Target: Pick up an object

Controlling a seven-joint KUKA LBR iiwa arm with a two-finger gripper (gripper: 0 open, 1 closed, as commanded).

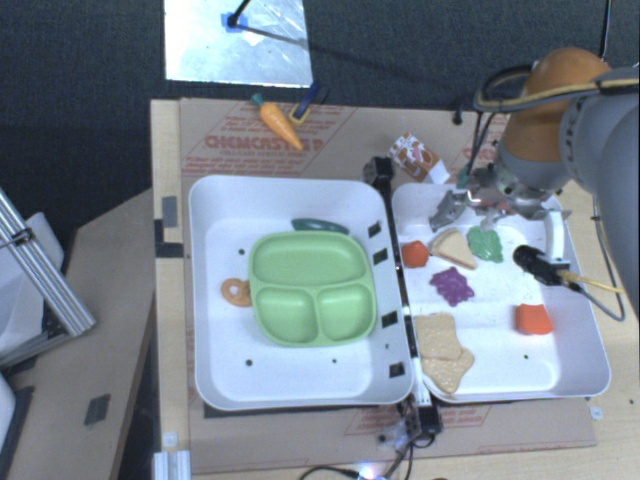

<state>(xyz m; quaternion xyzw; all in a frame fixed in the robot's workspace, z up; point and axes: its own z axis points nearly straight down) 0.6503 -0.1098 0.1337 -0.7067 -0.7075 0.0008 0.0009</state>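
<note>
My guess for the likeliest pick is the yellow wedge [455, 249]. It's lying flat near the far edge of the arm-side bin [580, 368], toward the corner next to the other bin. The gripper [455, 210] sits just above and behind it, right by that far edge. Honestly I can't tell from this angle whether it's open or closed, and I don't see anything held in it. The trouble is crowding: a green leaf [485, 243] touches the wedge on one side, a red ball [414, 254] sits just beside it on the other, and a purple bit [452, 286] is close in front. So a slightly off descent could clip the leaf or shove the ball, and the ball looks like it would roll. The wedge is also thin and flat, so a grab could slide right over it and come up with nothing. It's near the bin wall too, which may crowd the approach. Further out, the orange block [533, 318] and bread [440, 346] toward the near edge are well clear, and the green plate [310, 288] in the other bin [215, 368] isn't at risk.
</note>
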